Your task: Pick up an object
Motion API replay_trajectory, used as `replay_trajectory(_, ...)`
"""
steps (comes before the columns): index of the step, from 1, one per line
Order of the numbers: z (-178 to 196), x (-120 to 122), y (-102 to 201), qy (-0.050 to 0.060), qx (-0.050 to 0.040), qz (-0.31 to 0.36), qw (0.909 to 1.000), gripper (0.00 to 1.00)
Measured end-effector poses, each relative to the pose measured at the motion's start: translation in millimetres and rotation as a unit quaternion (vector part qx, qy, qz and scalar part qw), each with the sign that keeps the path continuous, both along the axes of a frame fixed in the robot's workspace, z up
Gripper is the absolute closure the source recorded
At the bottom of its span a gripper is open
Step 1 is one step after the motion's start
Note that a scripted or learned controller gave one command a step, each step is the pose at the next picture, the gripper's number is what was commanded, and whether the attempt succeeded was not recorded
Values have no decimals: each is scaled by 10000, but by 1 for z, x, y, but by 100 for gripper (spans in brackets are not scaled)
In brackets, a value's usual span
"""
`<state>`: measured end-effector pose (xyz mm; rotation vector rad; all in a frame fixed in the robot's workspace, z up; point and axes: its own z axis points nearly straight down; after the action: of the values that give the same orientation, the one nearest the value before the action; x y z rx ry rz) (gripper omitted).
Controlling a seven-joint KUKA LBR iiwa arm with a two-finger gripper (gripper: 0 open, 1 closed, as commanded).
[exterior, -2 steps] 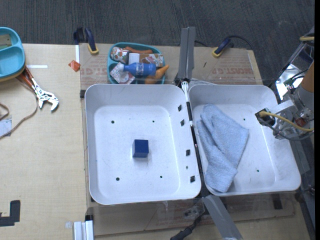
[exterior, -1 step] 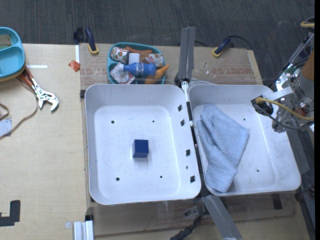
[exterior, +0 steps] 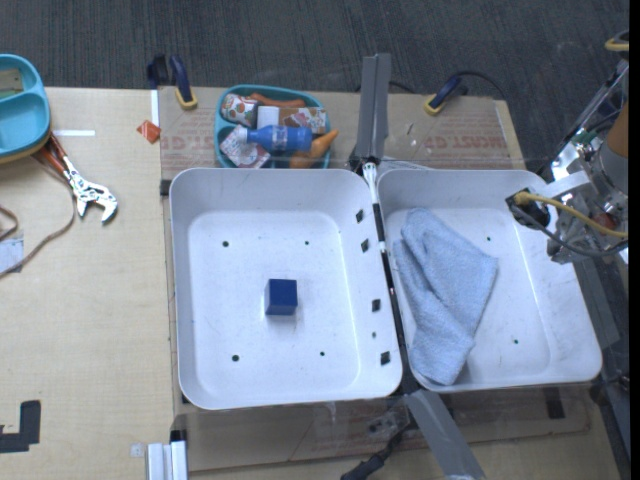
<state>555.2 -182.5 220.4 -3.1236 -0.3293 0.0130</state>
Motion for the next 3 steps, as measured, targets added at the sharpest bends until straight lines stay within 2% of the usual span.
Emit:
replay_trajectory(1,48,34,-35,-26,1,811,9967,100)
replay_trajectory(2,36,45,43,-18,7,490,9988,100)
replay_trajectory(3,-1,57,-29,-18,-2,84,10000,100)
